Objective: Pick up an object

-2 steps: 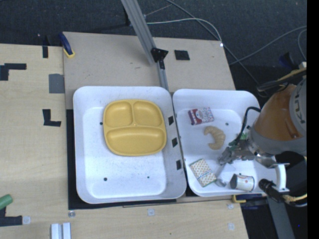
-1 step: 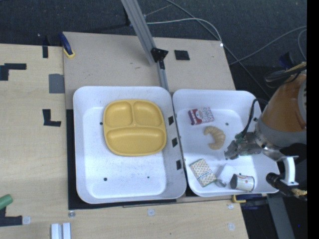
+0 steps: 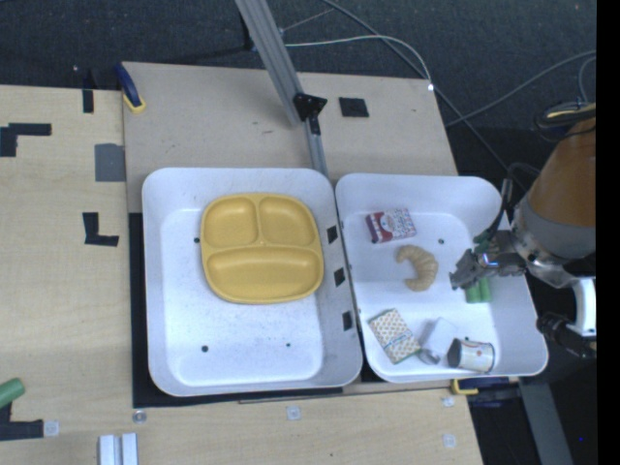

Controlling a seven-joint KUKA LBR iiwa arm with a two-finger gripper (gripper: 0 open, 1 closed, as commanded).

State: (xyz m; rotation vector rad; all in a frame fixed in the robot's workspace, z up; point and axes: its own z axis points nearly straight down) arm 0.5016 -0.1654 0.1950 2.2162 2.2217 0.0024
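Hand (image 3: 472, 271) over right bin (image 3: 504, 342) (beside croissant (image 3: 418, 265))

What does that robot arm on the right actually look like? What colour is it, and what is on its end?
The arm is a thick, rounded tube, orange at the top with a grey section below. At its end sits the tool, a small, dark, angular cluster of metal parts with thin dark cables running along it. A white piece shows beneath the arm.
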